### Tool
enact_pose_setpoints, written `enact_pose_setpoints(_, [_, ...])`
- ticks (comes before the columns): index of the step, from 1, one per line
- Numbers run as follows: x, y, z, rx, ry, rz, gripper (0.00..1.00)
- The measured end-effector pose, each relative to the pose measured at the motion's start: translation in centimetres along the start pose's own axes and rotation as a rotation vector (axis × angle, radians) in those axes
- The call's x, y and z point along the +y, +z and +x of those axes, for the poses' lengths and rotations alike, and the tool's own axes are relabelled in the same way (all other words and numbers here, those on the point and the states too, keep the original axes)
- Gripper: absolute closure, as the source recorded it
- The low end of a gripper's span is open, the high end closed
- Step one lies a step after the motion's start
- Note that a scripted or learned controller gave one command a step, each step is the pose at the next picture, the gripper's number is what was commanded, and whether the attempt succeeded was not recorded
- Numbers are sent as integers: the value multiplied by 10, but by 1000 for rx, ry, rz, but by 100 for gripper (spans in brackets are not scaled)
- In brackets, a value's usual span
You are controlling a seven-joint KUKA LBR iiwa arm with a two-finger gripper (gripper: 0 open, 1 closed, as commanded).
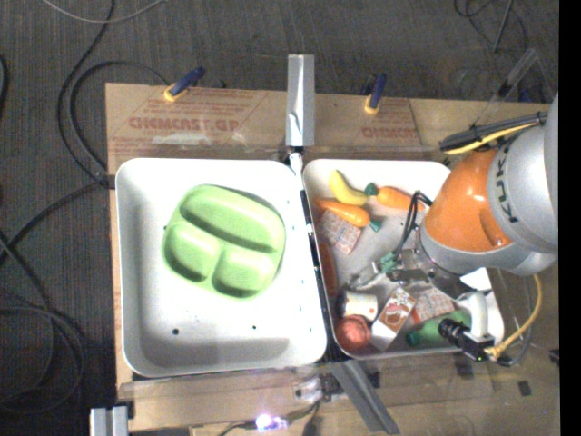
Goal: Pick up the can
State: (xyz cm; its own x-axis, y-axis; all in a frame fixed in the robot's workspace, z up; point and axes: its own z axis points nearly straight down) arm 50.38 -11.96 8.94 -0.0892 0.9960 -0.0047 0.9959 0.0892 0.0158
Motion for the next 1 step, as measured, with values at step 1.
enact_pose_setpoints(1, [51, -341, -5, 3, -116, 22, 0])
